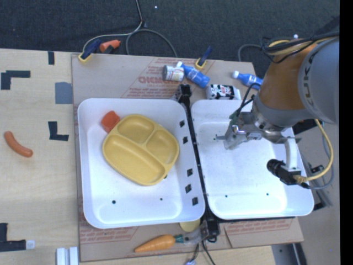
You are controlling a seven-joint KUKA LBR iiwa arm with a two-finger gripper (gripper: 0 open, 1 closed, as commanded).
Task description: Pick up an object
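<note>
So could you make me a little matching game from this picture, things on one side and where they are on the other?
Things:
1. yellow divided plate
2. carrot
3. gripper
4. sausage

Places:
A. over the right bin
B. on the bench far left of both bins
C. in the left bin
D. below the left bin's front edge

Pairs: 1-C, 2-D, 3-A, 4-B

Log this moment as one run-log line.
arm: over right bin | gripper: low in right bin, nothing seen held | left bin: yellow tray, orange block | pick: not done
</note>
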